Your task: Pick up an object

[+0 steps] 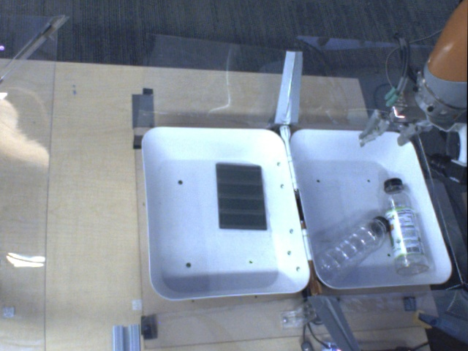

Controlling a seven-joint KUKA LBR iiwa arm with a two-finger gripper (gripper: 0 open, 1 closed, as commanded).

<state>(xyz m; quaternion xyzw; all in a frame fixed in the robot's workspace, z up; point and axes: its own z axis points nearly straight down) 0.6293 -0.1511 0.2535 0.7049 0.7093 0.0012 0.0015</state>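
One gripper (pixel 387 130): it hangs over the far right corner of the right bin, at the end of the grey arm with the orange band. Its two fingers are spread wide apart and nothing is between them.
Fingers: one fingertip (pixel 365 137) points toward the left over the bin floor, the other is near the far right rim.
Right bin (pixel 344 141): shallow and white, with rounded corners. It contains two bottles, both in the near half, well apart from the gripper.
Labelled bottle (pixel 404 229): clear plastic with a dark cap and a white and green label. It lies along the right wall of the right bin, with the cap toward the far side.
Plain bottle (pixel 352 246): clear plastic, lying at a slant on the bin floor. Its dark cap end is just beside the labelled bottle; I cannot tell if they touch.
Left bin (pixel 164 196): white, side by side with the right bin, the rims almost meeting.
Dark pad (pixel 240 196): a flat black rectangle with ribs, lying in the middle of the left bin.
Worktop (pixel 73 196): pale wood, carrying both bins.
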